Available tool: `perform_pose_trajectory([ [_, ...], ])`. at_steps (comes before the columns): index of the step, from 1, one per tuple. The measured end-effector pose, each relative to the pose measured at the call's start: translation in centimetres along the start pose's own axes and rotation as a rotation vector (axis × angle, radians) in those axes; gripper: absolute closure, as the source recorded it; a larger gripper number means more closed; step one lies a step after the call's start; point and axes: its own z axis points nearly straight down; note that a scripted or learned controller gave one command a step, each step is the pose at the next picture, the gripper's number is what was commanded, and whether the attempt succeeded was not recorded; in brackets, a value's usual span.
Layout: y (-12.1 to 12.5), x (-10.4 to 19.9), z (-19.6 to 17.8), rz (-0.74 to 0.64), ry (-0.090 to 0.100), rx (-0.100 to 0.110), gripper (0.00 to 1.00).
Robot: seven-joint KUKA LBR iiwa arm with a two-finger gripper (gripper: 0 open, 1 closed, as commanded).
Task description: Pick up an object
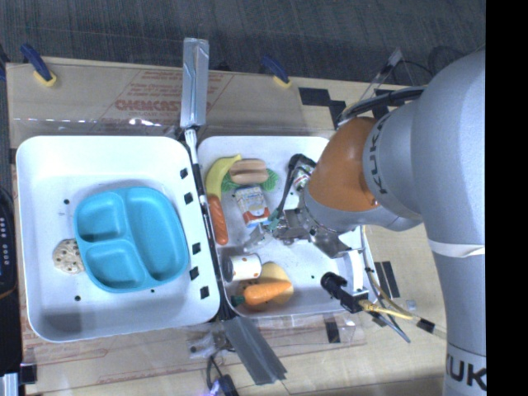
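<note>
The right bin (318,148) was crowded along its left wall; bare floor lay at its right. The end effector (262,231) hung over the middle, its grip state impossible to tell.

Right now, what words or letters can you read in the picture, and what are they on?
"KUKA", reading sideways, on the grey robot arm.
"KU", cut off by the picture's edge, on the arm's base.
"CHEMCAS...", in red and faint, on the cardboard sheet behind the bins; the red lines above it are too blurred to read.
Small packet in the right bin: print too small to read.
</note>
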Motion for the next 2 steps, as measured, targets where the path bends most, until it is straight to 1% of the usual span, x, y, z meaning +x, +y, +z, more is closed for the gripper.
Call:
perform_pose_trajectory([
  [1,3.2,-4.5,0.9,0.196,-0.004,-0.012,0.00],
  [2,3.2,-4.4,-0.1,0.192,-0.003,-0.012,1.00],
])
